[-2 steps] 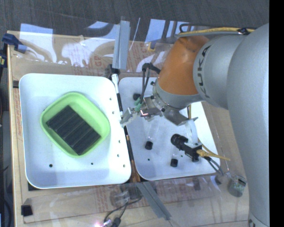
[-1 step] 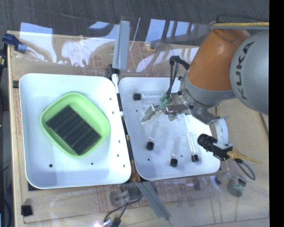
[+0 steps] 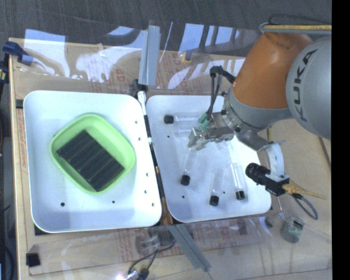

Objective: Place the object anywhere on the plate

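Observation:
A lime-green plate point(image 3: 118, 134) lies in the left bin point(image 3: 41, 203). A dark ridged rectangular slab point(image 3: 90, 158) rests flat in the middle of it. My gripper point(image 3: 202, 135) hangs over the upper middle of the right bin point(image 3: 163, 156), well right of the plate. Several clear tubes with black caps lie in that bin: one by the gripper's left point(image 3: 170, 119), one below it point(image 3: 185, 178), and two near the front point(image 3: 214, 198) point(image 3: 239, 192). I cannot make out anything held in the gripper.
The grey and orange arm point(image 3: 274, 80) covers the right bin's far right corner. A black fitting point(image 3: 262, 177) sticks out at the bin's right rim. A metal bar point(image 3: 149, 54) stands behind the gap between the bins.

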Robot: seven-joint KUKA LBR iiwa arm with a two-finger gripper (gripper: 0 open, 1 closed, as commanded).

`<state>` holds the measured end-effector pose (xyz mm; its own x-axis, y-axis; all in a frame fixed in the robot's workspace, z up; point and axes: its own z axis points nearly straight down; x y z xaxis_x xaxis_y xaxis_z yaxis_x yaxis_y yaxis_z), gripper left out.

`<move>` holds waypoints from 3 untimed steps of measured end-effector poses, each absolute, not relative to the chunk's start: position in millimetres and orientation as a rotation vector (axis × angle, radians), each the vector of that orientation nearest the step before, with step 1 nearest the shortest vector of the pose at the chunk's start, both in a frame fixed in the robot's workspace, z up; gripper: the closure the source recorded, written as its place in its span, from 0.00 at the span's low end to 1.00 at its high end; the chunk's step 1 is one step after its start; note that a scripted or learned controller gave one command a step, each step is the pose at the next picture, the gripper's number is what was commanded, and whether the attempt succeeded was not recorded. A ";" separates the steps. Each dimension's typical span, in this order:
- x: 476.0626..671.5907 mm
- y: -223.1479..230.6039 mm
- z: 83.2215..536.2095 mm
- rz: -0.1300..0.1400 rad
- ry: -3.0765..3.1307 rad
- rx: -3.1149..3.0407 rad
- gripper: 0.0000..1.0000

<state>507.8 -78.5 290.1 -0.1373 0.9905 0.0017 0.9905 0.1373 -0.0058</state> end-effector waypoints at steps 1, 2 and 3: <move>511.2 13.3 227.3 0.007 -2.586 -1.775 1.00; 511.3 12.7 227.4 0.007 -2.585 -1.777 0.00; 558.2 -73.0 189.1 0.006 -2.579 -1.787 0.00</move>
<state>558.2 -73.0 189.1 -0.3510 0.9364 0.0012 0.9364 0.3510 -0.0051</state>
